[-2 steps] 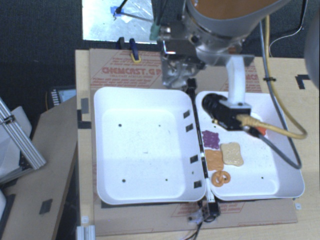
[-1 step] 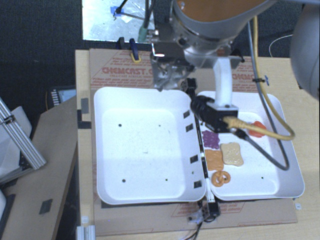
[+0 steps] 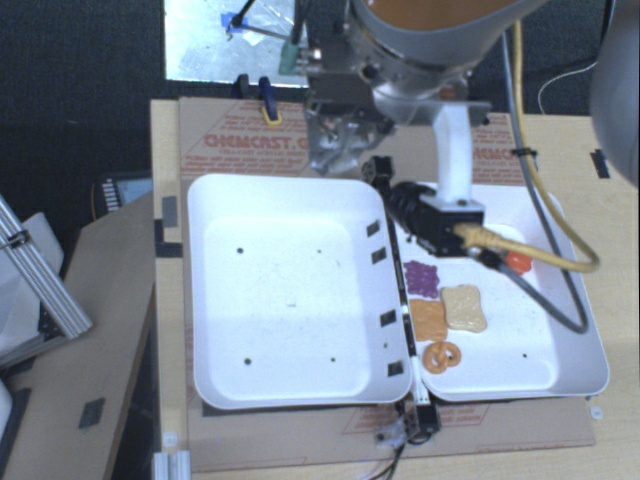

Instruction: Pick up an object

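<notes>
- The arm [image 3: 440,8], grey with an orange band, comes in at the top of the view.
- The gripper [image 3: 333,153] hangs over the brown cardboard sheet [image 3: 240,140], just behind the back right corner of the left bin [image 3: 280,288].
- The gripper is blurred and seen at a slant, so I cannot tell whether it is open or closed. Nothing can be seen held in it.
- The 2 white bins sit side by side on the cardboard sheet, which lies on the desk [image 3: 565,143].
- The things to pick up lie in the right bin [image 3: 540,348], well apart from the gripper. Most are gathered along the bin's left side, near the wall next to the left bin.
- A purple piece [image 3: 421,279] lies furthest back in that group.
- An orange square [image 3: 428,319] lies flat just in front of the purple piece.
- A cream square [image 3: 463,308] lies just to the right of the orange square. Their edges meet or nearly meet, and I cannot tell which.
- An orange pretzel [image 3: 441,356] lies in front of the orange square, the nearest of the group to the front rim.
- A small red thing [image 3: 517,262] lies alone, further right and further back than the others. It is too small to name.
- The floor of the left bin shows a few small dark dots.
- 4 black clips [image 3: 388,318] sit in a row along the join between the 2 bins.
- A blue and yellow clamp [image 3: 268,103] grips the back edge of the cardboard sheet, to the left of the gripper.
</notes>
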Motion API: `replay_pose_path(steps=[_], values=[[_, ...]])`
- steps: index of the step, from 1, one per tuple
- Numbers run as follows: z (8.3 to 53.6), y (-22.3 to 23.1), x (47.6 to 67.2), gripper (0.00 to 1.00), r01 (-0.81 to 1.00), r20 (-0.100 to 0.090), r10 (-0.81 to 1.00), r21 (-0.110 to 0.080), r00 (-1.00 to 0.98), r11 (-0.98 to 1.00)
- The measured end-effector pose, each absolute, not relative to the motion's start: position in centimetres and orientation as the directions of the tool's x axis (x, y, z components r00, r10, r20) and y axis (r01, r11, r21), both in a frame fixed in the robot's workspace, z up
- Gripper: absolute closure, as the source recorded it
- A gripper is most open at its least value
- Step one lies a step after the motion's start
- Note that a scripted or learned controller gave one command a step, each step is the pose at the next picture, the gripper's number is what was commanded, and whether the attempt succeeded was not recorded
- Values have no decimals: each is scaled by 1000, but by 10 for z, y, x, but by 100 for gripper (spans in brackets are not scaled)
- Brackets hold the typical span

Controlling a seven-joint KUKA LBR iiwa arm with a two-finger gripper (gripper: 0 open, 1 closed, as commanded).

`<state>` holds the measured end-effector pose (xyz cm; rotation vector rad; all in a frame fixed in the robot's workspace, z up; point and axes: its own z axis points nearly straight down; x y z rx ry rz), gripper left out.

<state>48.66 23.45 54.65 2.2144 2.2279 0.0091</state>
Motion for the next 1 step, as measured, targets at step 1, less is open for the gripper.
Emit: replay_pose_path(steps=[1], values=[[546, 235, 487, 0, 1000, 3, 1000, 3, -6, 6]])
